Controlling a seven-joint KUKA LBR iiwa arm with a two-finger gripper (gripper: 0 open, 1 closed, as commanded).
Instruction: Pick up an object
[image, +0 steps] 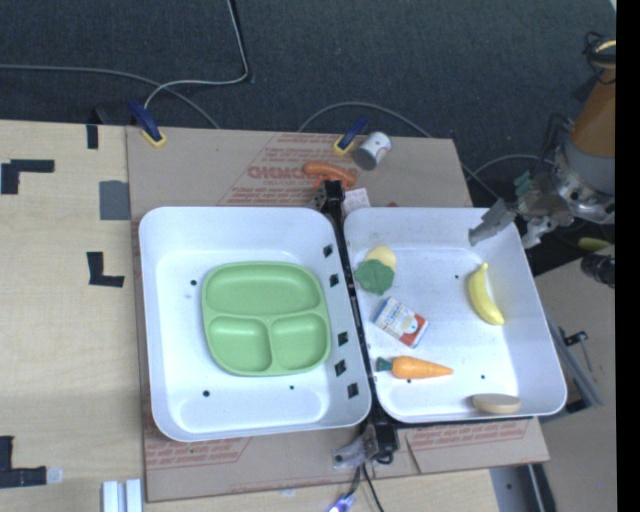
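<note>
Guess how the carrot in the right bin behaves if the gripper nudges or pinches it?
The carrot looks like a smooth, glossy toy, so probably rigid and light for its size. Its tapered round body lying flat on the right bin would likely roll or pivot toward the thin tip when pushed. That sheen suggests it could slip from a pinch near the narrow end; the thicker end by the green top seems safer.

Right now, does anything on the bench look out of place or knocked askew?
Mostly tidy, but an orange sausage-shaped item lies outside the bins, on the cardboard just behind where they meet. A tan disc also sits against the right bin's front rim.
</note>
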